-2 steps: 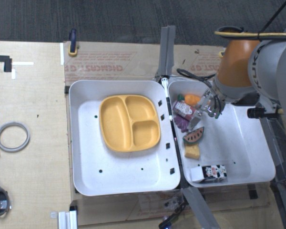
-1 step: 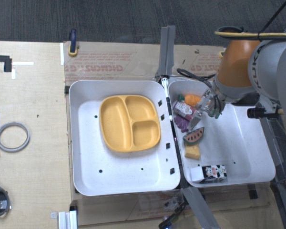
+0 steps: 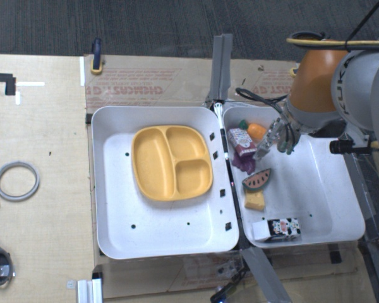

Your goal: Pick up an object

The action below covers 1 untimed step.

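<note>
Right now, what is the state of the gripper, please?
Gripper: over the right bin, near the purple carton; open or shut cannot be told.

toys (image 3: 247, 163) crowd right bin's (image 3: 322, 223) left side, right half open

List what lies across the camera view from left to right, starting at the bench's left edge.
Grey tape ring → yellow divided plate in the left bin → watermelon slice toy → gripper over the right bin.
</note>
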Available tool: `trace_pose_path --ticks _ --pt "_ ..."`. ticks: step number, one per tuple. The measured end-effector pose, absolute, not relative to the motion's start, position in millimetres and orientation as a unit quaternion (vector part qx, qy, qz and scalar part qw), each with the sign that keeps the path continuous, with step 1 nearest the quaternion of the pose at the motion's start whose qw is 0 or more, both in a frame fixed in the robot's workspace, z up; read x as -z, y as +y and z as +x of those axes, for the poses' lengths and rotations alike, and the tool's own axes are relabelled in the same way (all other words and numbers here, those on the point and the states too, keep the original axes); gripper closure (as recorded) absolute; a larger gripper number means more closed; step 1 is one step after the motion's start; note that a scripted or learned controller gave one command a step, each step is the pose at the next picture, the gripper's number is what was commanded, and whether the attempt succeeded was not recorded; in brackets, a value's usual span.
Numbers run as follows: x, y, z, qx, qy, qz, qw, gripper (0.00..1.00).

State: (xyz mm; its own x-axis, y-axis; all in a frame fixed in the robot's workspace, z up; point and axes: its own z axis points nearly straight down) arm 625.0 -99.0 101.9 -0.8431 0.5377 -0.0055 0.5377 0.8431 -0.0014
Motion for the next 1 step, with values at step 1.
trace_pose_path --ticks 1 --pt "-192.0 -23.7 627.9 0.0008 0.875 0.484 0.001 1.0"
